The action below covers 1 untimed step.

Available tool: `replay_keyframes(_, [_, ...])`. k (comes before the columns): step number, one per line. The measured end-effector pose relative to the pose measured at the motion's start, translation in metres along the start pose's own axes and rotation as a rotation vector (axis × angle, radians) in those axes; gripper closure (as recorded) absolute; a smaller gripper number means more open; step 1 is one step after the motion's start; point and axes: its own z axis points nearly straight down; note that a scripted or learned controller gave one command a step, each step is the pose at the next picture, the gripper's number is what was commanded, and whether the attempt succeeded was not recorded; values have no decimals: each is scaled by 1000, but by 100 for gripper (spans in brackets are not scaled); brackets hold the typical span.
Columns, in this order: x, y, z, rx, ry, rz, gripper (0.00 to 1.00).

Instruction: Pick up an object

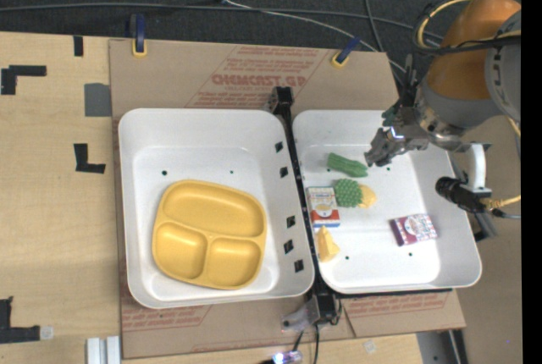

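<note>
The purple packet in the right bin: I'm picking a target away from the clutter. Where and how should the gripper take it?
The purple packet lies flat, apart from the other items in the right bin. Probably best for the gripper to come straight down and close across its short sides at the middle, since its edges look clear all round.

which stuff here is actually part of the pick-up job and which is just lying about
Part of the job:
- end effector, over the right bin
- green object, nearest to it
- green and yellow toy
- small carton
- purple packet
- yellow piece

Lying about:
- yellow divided tray in the left bin
- cardboard sheet
- cables
</note>
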Motion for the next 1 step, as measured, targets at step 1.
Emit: replay_keyframes(1, [60, 10, -4, 2, 0, -1, 100])
